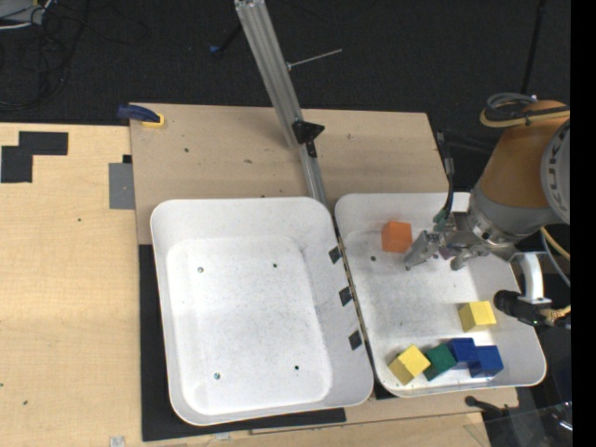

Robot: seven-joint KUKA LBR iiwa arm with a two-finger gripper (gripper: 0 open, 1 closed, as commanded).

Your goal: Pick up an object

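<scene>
Nearest us, in the right bin (pixel 372 214), we see a yellow block (pixel 408 364), a green block (pixel 440 358) and a blue block (pixel 476 357) clustered at its 6 o'clock, with another yellow cube (pixel 477 316) beyond. Farther in, the gripper (pixel 438 248) hangs low over the bin floor, its fingers spread with nothing between them; the orange cube (pixel 397 237) sits just at its 9 o'clock. The left bin (pixel 163 222) lies alongside. A metal rail (pixel 277 82) slants away behind.
</scene>
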